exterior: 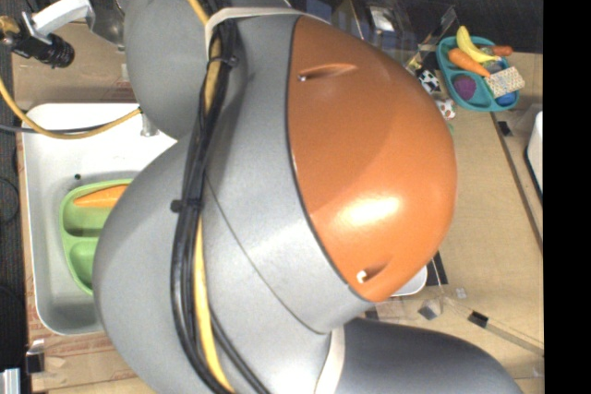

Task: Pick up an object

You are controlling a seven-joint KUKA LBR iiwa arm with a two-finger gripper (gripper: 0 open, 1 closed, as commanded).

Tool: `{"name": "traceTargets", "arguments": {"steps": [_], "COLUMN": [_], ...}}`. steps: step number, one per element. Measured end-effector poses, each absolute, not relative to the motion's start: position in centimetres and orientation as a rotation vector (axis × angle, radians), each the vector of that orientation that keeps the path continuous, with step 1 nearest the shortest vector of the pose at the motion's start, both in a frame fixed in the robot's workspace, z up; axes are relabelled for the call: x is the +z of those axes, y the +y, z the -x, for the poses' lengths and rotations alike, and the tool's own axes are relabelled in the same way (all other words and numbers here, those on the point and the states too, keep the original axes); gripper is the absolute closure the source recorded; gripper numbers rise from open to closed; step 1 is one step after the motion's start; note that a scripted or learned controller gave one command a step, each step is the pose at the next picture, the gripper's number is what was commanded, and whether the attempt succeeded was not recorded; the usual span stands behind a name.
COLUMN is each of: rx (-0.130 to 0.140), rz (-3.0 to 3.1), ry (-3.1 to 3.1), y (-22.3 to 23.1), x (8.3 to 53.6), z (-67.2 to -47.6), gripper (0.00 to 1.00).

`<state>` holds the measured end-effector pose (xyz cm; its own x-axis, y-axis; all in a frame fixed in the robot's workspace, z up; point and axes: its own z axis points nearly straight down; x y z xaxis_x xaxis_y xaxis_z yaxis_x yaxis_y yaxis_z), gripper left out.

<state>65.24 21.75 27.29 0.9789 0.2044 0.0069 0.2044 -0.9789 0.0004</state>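
The grey arm with its orange band (369, 171) fills most of the camera view and covers the bins' middle. At the left, part of a white bin (42, 226) shows. In it lies a green object (78, 235) with an orange piece (102, 196) on top, half hidden behind the arm.
A teal bowl (476, 74) with toy fruit stands on the bench at the upper right. Yellow and black cables run along the arm. A white fixture (55, 14) sits at the upper left. Bare bench surface (489, 226) lies to the right.
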Motion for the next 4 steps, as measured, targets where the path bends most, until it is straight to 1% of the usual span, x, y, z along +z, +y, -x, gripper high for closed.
{"name": "traceTargets", "arguments": {"steps": [1, 2, 3, 4], "rx": [0.013, 0.009, 0.008, 0.009], "rz": [3.058, 3.056, 2.834, 2.836], "ry": [-0.709, -0.717, -1.349, -1.344], "y": [16.9, 22.0, 18.8, 21.9], "x": [10.4, 9.0, 9.1, 9.0], "z": [-58.6, -64.3, -59.0, -61.0], "gripper": [0.00, 0.00, 0.00, 0.00]}}
